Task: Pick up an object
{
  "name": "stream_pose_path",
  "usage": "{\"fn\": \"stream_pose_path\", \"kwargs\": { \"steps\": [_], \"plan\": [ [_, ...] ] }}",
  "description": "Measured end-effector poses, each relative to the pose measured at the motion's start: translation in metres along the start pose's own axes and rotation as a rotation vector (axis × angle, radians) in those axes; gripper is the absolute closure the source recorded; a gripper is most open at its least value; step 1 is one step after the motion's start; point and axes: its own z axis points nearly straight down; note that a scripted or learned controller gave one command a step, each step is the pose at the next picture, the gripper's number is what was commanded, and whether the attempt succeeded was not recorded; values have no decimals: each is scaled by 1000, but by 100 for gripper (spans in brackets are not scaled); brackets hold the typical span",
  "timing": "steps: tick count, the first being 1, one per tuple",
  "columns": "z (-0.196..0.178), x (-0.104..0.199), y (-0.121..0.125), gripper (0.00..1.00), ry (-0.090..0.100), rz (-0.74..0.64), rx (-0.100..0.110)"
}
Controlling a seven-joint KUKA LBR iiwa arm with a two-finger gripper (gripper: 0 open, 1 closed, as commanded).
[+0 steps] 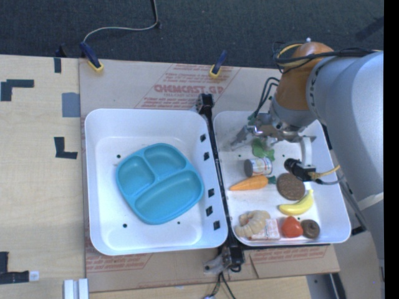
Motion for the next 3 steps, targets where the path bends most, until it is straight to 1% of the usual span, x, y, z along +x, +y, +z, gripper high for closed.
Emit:
{"fn": "stream_pose_path", "kwargs": {
  "steps": [1, 2, 3],
  "plan": [
    [1, -23, 22, 0, 1, 0, -3],
    [0, -29, 10, 0, 0, -1, -5],
    [0, -41, -42, 0, 0, 0, -5]
  ]
}}
